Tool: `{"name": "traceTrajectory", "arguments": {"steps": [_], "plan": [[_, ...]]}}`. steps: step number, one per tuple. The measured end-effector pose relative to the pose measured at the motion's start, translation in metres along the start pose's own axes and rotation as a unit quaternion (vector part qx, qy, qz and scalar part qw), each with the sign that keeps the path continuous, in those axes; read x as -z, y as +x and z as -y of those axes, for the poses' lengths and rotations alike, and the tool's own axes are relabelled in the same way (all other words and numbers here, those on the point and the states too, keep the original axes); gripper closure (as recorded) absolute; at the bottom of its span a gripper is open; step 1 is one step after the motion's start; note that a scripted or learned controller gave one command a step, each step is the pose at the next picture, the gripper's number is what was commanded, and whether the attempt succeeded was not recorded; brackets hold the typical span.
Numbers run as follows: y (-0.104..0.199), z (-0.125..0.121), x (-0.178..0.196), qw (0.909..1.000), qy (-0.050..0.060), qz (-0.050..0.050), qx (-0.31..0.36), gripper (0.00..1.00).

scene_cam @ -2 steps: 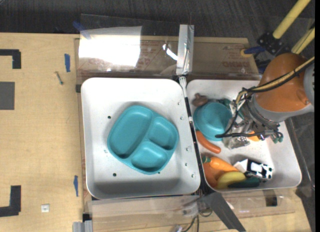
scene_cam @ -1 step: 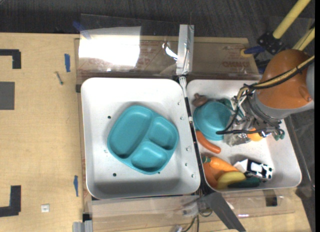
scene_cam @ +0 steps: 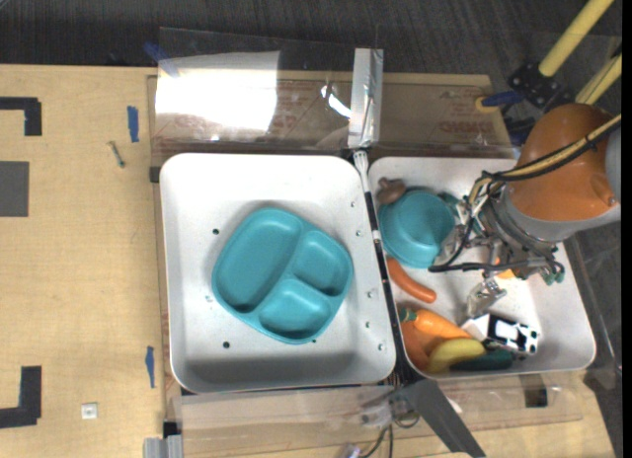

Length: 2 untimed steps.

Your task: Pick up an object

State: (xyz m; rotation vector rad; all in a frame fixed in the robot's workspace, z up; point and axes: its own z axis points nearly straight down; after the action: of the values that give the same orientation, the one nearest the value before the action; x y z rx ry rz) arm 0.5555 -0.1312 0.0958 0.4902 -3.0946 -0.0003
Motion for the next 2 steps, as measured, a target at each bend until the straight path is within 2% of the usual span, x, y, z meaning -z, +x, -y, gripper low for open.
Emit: {"name": "traceTrajectory", "arguments": {"steps": [1,2], "plan": [[0.0205,-0.0459,-0.0064,0.9999,0.003,0.011,-0.006,0.0],[0.024,-0.0496,-0.0062,0.9991,0.003,0.012,-0.041,0.0]]}}
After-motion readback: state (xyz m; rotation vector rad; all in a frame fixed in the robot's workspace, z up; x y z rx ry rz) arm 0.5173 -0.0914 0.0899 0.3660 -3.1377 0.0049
